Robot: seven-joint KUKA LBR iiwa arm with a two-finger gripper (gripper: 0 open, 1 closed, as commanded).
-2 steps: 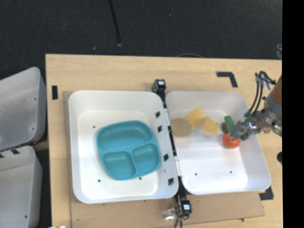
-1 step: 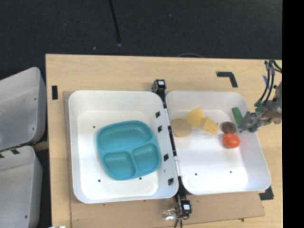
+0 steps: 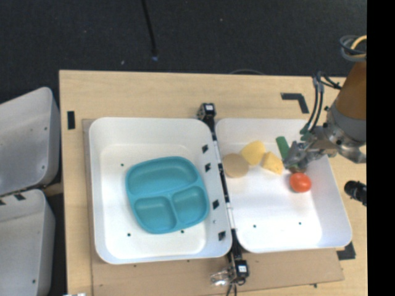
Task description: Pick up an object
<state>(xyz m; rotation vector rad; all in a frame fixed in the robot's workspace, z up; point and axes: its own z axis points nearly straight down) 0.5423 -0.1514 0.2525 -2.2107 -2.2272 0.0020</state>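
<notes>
The right bin holds a tan round piece, two yellow pieces, a green stick and a red ball. My gripper hangs low over the bin's right part, just right of the yellow pieces and just above the red ball. Its dark fingers blur together, and I see nothing clearly held between them.
The left bin carries a teal divided plate. A clip-studded rail separates the two bins. The grey arm with its orange band comes in from the right over the bin's far right corner.
</notes>
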